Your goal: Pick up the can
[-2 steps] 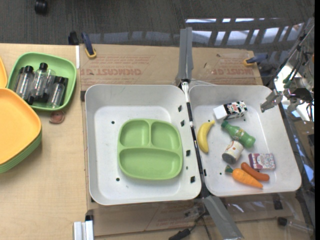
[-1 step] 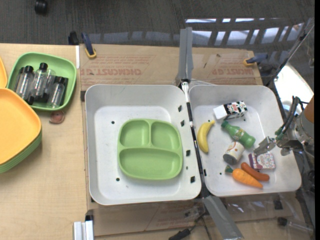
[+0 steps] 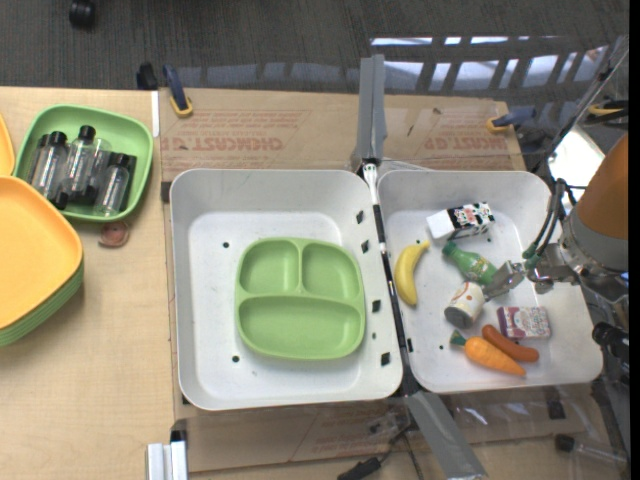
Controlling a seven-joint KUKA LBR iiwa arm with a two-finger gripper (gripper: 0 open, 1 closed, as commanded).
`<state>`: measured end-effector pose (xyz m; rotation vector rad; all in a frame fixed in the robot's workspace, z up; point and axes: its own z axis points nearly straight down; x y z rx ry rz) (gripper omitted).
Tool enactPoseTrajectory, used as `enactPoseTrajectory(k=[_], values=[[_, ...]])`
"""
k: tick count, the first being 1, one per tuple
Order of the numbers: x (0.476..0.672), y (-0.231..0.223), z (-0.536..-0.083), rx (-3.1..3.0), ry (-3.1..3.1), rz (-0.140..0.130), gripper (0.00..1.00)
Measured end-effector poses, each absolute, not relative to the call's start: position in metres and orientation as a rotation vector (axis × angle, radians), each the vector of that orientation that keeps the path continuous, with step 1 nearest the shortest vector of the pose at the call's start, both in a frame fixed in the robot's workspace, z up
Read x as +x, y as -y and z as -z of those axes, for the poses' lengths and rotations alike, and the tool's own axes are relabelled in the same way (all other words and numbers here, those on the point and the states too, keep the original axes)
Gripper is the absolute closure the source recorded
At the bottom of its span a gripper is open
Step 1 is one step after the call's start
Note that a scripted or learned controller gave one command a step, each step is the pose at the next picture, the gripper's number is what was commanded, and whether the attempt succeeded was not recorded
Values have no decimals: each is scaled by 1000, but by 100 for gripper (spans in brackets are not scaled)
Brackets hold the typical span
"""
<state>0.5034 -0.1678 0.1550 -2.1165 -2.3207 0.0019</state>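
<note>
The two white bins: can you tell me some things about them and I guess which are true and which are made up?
1. The green divided plate lies in the left bin. True.
2. The banana is on the green plate. False: it lies in the right bin, near the wall between the bins.
3. The can is lying tipped over next to the carrots. True.
4. The gripper has lifted the can up high. False: the can rests on the bin floor, with the gripper close beside it.
5. The little cow-patterned carton sits in the left bin. False: it is in the right bin, toward the far side.
</note>
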Motion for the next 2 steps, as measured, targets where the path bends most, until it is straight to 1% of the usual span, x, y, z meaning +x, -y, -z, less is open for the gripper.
enactPoseTrajectory(k=[1,2], values=[[516,112,-95,-1775,2589,-2,0],[497,107,-90,-2041,2384,-3,0]])
